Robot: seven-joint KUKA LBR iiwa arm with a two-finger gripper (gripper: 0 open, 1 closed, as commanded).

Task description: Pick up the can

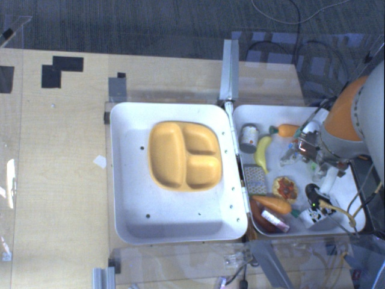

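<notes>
Right bin, 3 o'clock side: arm [355, 116] reaches in from the right, orange band above wrist, wrist angled down toward bin middle
gripper [305, 146]: low over right bin [301, 111], at 3 o'clock from the banana; finger spread hidden by clutter, cannot tell, nothing seen clamped
can [249, 136]: grey, at 10 o'clock corner of right bin, just beside the divider wall, apart from gripper
banana [263, 152]: just beside can at its 4 o'clock, between can and gripper
carrot [287, 130]: 12 o'clock edge of right bin, near gripper
left bin [129, 161]: holds yellow compartment tray [183, 155], centred, slightly toward 12 o'clock
</notes>
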